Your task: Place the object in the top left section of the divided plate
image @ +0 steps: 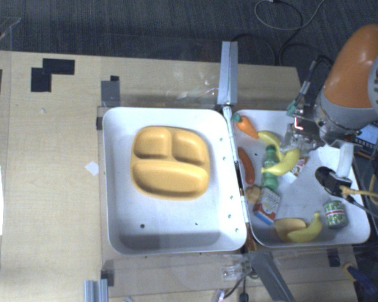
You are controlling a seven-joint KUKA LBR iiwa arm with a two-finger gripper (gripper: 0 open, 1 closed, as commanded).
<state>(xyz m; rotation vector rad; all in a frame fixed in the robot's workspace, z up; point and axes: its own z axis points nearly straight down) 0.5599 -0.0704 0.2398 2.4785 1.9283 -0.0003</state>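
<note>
The gripper [300,145] hangs over the upper part of the right bin [359,231]. From this slant I cannot tell whether it is apart or together. Just under it lies one yellow banana [285,163], and I cannot tell whether the gripper has hold of it. A second banana [269,139] lies just left of the gripper, its end crossing the first one.

Farther left, along the bin's left wall, are one orange carrot [247,126] toward the top of the view and one red sausage [246,163] below it. Below the gripper in the view are one green bottle [271,182] and, touching its lower end, one packet [267,205] with red and blue print. Near the bin's bottom edge one brown lump [286,223] touches a third banana [307,229], and one small green can [334,214] stands to their right. That makes three bananas and one each of the other six, nine things in this bin.

Well to the left of the gripper, the left bin [120,231] holds one yellow plate [171,195]. The plate is divided into three sections, two small ones at the top and one wide one at the bottom. The top left section [153,142] is the part of the plate farthest from the gripper. The two bins sit side by side on one pale desk [50,187].
</note>
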